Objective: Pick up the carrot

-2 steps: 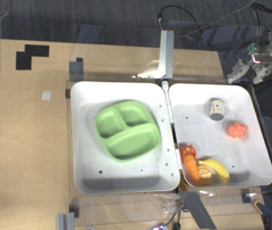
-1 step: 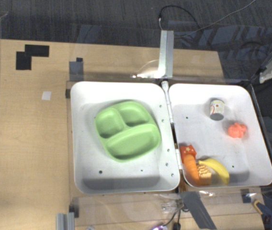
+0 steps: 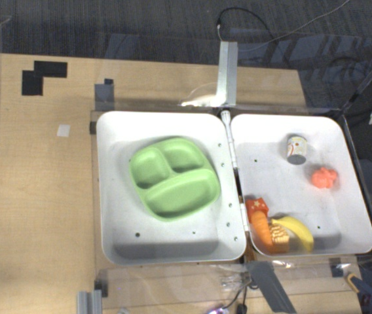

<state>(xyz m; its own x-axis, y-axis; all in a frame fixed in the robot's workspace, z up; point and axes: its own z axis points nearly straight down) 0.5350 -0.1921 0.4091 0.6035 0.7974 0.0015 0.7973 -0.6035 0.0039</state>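
Carrot: the orange, tapered plastic carrot (image 3: 260,227) lies in the near corner of the right shallow white bin (image 3: 343,142), on the side next to the divider between the bins, running lengthwise near to far.
Banana: a yellow curved plastic banana (image 3: 298,231) lies just beside the carrot, on the side away from the divider; a small orange-and-yellow piece (image 3: 278,239) sits between the two, touching both.
Red block: a small red block with pale spots (image 3: 257,206) touches the carrot's far end.
Coral lump: a small coral-pink knobbly toy (image 3: 325,178) sits farther back, well apart from the carrot.
Can: a small silver can with a white-and-red label (image 3: 296,149) stands farthest back in that bin.
Plate: a light green divided plastic plate (image 3: 175,176) fills the middle of the left shallow white bin (image 3: 117,241).
Desk: a pale wooden desk (image 3: 35,195) carries both bins.
Pincer: whether it is open or closed cannot be told, so places are given by the bins.
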